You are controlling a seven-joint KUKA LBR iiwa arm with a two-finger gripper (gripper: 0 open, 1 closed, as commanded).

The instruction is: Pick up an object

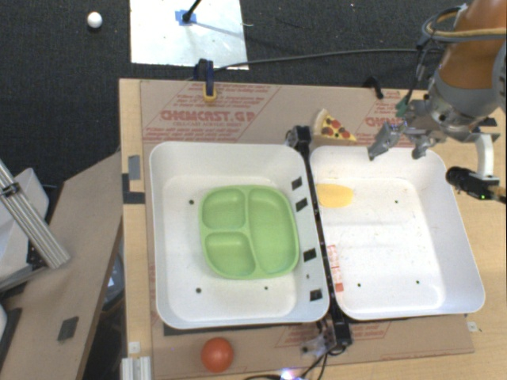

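Camera view shows two white bins side by side on the bench, with the gripper (402, 142) hanging over the far edge of the right bin (444, 291), its two fingers spread apart with nothing between them. The likeliest thing to pick is the yellow object (335, 195) lying flat on the floor of the right bin near its far-left corner, close to the divider between the bins and well apart from the gripper. It looks thin, rounded and probably soft or light, perhaps a toy food piece; being so flat, it would likely need the fingers pressed down on either side of its narrower width, and it may slide on the smooth bin floor. In the left bin (170, 291) a light green divided plate (247, 231) sits near the middle; it looks like stiff, light plastic, best taken by its rim. A toy pizza slice (333, 127) rests on the board just beyond the far-left corner of the right bin, and an orange ball (216, 354) lies at the board's near edge. The brown board (261, 109) under the bins bears red printing that reads "CHEMCAST", with further letters too faint to make out.
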